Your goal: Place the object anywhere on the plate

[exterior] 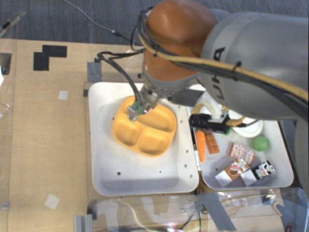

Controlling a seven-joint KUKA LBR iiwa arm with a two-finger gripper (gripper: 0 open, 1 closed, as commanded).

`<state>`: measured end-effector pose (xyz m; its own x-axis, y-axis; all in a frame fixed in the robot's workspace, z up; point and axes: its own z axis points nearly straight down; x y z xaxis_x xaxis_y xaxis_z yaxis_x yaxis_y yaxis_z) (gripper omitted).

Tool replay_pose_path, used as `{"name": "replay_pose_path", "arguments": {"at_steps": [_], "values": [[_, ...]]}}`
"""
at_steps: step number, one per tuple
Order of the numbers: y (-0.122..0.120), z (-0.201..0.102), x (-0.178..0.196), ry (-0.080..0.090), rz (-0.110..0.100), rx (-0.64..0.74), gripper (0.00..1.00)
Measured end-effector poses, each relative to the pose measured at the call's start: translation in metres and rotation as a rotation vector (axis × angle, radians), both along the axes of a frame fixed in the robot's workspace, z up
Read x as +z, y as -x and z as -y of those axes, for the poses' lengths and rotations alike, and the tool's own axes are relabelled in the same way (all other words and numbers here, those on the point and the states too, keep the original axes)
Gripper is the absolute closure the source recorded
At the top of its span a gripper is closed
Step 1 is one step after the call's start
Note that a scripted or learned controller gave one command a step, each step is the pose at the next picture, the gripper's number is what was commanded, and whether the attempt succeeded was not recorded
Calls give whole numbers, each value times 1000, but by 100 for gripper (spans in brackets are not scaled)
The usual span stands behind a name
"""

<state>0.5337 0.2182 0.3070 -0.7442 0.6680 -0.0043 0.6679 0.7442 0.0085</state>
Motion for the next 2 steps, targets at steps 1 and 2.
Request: {"name": "replay_pose_path", "arguments": {"at_steps": [1,2], "values": [[39,-10,29,-1,-2,-57,100],[43,72,47,3,-2,90,100]]}}
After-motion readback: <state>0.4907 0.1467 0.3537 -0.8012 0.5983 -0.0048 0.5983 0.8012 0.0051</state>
